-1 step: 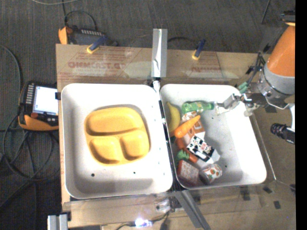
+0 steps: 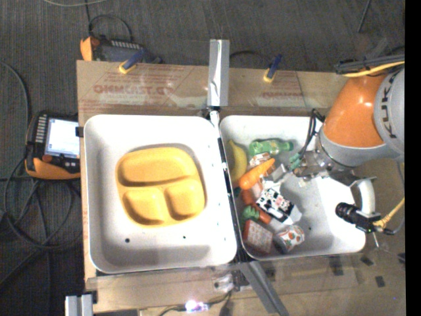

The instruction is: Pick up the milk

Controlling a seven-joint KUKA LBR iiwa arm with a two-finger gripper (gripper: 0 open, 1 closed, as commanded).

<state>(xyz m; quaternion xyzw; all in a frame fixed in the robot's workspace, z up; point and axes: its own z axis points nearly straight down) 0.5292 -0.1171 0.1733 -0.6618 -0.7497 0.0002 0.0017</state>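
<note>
While our gripper (image 2: pixel 297 168) hovers just right of the milk (image 2: pixel 275 203), jaws' state untellable, we're approaching; next we must descend onto it.

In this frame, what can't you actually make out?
- Gripper: its fingers sit under the wrist, so their state is hidden.
- Milk: probably the black-and-white carton in the right bin, but its print is too small to read.
- Small items by the carton: too small and crowded to name.
- Arm: cut off at the right edge.
</note>
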